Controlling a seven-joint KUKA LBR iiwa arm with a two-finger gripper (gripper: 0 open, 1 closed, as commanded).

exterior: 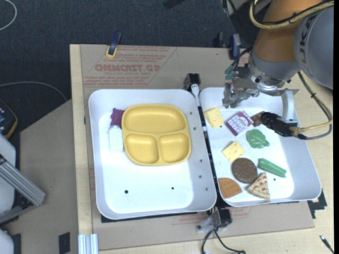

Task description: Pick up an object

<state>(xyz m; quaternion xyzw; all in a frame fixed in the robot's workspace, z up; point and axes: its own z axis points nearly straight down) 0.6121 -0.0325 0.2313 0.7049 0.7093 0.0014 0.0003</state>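
My gripper (233,98) hangs over the back left corner of the right bin (302,157), and I see nothing held in it. Just below it lie a yellow cheese wedge (214,117) and a maroon packet (238,122). Further forward in the same bin are a green leafy piece (257,138), a square cheese slice (232,151), a round brown cookie (244,170), a green pepper (272,167), a tan cracker (229,187) and a pizza slice (260,187).
The left bin (148,194) holds a yellow divided plate (157,133), with a purple item (116,116) and a white bottle (115,139) beside its left edge. A black divider rail (204,136) runs between the bins. The arm's orange band (286,9) looms over the back right.
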